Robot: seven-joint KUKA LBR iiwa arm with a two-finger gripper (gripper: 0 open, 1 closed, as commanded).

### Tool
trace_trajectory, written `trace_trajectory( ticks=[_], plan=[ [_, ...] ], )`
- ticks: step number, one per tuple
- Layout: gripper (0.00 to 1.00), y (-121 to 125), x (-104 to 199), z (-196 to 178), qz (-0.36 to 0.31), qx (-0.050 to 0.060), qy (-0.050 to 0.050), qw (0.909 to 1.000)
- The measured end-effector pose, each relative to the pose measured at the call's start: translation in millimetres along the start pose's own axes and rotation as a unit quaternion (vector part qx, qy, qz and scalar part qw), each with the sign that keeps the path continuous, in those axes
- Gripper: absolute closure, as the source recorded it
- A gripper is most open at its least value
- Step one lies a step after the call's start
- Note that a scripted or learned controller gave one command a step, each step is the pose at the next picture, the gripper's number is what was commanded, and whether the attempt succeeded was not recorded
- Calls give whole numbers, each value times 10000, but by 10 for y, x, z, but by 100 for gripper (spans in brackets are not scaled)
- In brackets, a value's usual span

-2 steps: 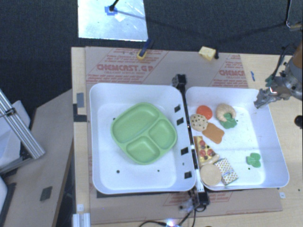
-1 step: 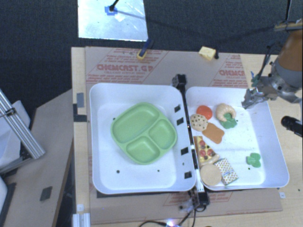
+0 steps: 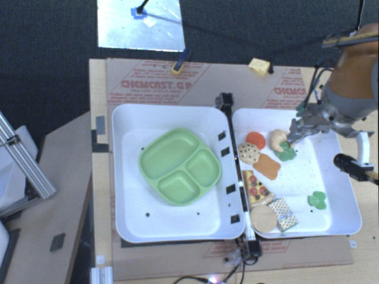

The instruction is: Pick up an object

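- Toy food pieces lie scattered in the right bin (image 3: 346,220), mostly along its left side, just beside the divider between the two bins.
- At the far end of that cluster sit a red-orange tomato (image 3: 256,139), a beige croissant-like piece (image 3: 278,139) to its right, and a chocolate-chip cookie (image 3: 249,153) just nearer.
- A green leafy piece (image 3: 286,153) lies touching the near right side of the croissant-like piece.
- An orange breaded piece (image 3: 267,167) rests near the middle of the cluster, with a pizza slice (image 3: 255,187) nearer still.
- At the near left corner are a round tan disc (image 3: 264,219) and a small patterned packet (image 3: 285,213), touching one another.
- A second green piece (image 3: 318,200) lies apart on the near right of the bin.
- The gripper (image 3: 294,132) hangs low over the far part of the right bin, its tips just beside the croissant-like piece and above the green leafy piece; I cannot tell how its fingers stand, nor whether anything sits between them.
- The left bin (image 3: 127,123) holds a green divided plate (image 3: 180,166), tilted askew.
- A small yellow block (image 3: 259,66) lies on the bench beyond the bins.
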State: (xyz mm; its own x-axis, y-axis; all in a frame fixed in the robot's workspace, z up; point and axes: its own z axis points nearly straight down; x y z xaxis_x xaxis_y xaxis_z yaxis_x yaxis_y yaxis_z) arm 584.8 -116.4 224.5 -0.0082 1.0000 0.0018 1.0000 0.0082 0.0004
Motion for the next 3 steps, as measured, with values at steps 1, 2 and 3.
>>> trace_trajectory(
  ticks=[1, 2, 3],
  plan=[
    [100, -79, 576, 56, -8, 2, 6, 10000],
    [100, -325, 1166, 14, -10, 5, 7, 10000],
    [100, -391, 1429, -6, -1, 4, 0, 10000]
  ],
)
